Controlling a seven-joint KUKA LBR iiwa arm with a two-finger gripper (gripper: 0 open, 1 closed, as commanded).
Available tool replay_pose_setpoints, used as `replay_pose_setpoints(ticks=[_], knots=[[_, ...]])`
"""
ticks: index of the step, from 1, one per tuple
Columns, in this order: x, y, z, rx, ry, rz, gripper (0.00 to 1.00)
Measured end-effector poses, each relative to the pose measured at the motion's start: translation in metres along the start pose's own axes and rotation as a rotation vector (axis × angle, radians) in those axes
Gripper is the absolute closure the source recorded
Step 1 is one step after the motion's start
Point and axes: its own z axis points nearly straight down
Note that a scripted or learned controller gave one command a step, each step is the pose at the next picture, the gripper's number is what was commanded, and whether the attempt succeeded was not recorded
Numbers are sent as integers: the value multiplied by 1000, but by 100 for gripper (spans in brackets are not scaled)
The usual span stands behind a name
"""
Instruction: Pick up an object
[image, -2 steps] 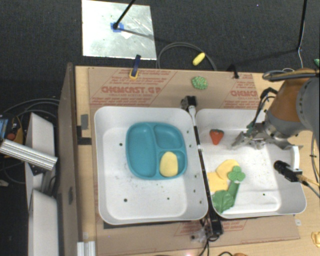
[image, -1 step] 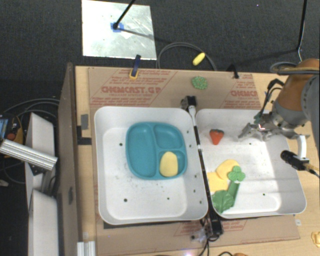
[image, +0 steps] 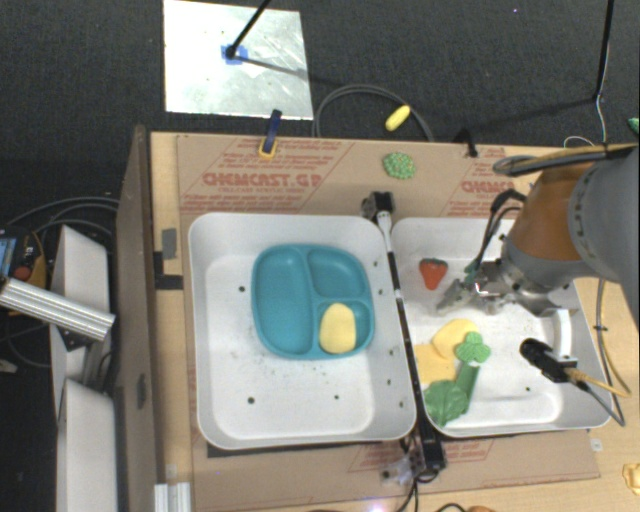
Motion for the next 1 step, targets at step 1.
replay_pose_setpoints(ticks=[1], knots=[[25, 55, -2, -11, -4, -1, 0]])
